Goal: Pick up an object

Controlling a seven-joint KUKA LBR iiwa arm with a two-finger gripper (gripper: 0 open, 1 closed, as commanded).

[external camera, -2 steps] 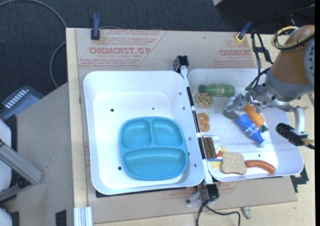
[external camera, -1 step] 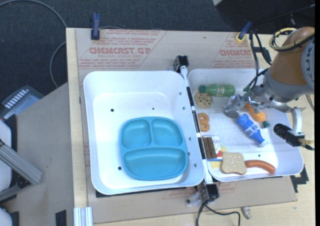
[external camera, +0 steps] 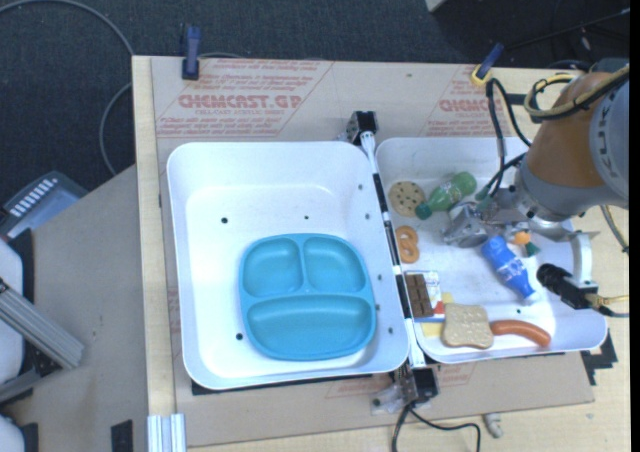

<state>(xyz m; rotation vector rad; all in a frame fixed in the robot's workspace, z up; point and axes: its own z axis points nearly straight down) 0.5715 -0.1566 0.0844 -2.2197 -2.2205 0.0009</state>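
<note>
So far nothing is picked up, as far as I can judge: my gripper (external camera: 468, 223) is low in the right bin (external camera: 455, 152), at the right of the frame, down among the objects, and I cannot tell how it is set or whether anything is caught in it. Nearest the lower edge lie a slice of toast (external camera: 466, 326) and a sausage (external camera: 520, 331), then a chocolate bar (external camera: 421, 295), a blue bottle (external camera: 507, 266) just beside my gripper, a pretzel (external camera: 406, 243), a cookie (external camera: 405, 197) and a green bottle (external camera: 447, 193). Left of them, the other bin (external camera: 200, 175) holds a blue divided plate (external camera: 306, 295). Both sit on cardboard sheeting (external camera: 245, 100) over the bench; beyond is dark carpet (external camera: 260, 0).
</note>
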